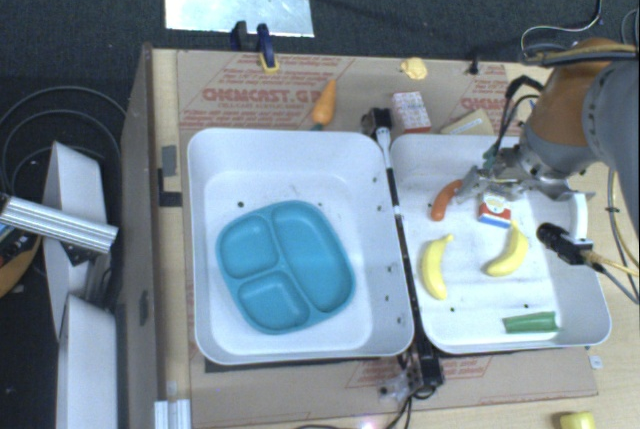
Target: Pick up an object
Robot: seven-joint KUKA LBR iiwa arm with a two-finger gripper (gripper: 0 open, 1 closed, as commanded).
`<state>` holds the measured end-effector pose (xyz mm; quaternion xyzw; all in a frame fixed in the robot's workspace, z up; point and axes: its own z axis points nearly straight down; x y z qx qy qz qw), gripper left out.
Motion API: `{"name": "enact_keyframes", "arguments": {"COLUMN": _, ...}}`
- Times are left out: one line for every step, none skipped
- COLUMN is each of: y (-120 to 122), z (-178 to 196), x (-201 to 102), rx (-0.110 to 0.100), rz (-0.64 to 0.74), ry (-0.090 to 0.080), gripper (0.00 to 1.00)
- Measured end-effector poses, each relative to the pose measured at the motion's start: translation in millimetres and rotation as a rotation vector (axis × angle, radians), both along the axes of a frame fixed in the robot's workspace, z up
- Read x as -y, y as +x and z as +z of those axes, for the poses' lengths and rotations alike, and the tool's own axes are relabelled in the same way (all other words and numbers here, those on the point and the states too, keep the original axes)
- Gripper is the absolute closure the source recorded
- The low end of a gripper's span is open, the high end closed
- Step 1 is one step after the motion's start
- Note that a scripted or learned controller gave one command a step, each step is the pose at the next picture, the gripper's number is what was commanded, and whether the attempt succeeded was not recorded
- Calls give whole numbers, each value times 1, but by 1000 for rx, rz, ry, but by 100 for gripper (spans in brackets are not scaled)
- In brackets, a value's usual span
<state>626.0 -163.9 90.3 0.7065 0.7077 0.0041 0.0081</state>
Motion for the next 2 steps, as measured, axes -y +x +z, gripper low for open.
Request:
{"name": "enact_keyframes", "arguments": {"y": 42, "z": -1, "x": -46, "rx": -34, "rz": 9, "ry": -8, "gripper": 0}}
{"name": "enact_keyframes", "arguments": {"y": 31, "z": -1, "x": -16, "rx": -8, "rz": 1, "ry": 4, "gripper": 0}}
